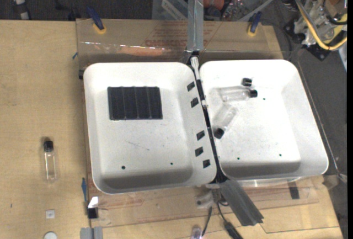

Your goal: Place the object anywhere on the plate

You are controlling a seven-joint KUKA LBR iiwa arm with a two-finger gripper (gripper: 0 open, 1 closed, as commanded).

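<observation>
Currently the task stands at its opening step: nothing has been picked. The plate (134, 102), a dark ribbed rectangle, lies flat in the left bin (99, 166). The candidate objects, clear vials with black caps, lie in the right bin (309, 149): one vial (238, 93) near the top, another vial (223, 119) beside the divider. The state of the gripper cannot be told here. The next move calls for a descent over one vial, a grasp across its body, then transfer to the plate.
</observation>
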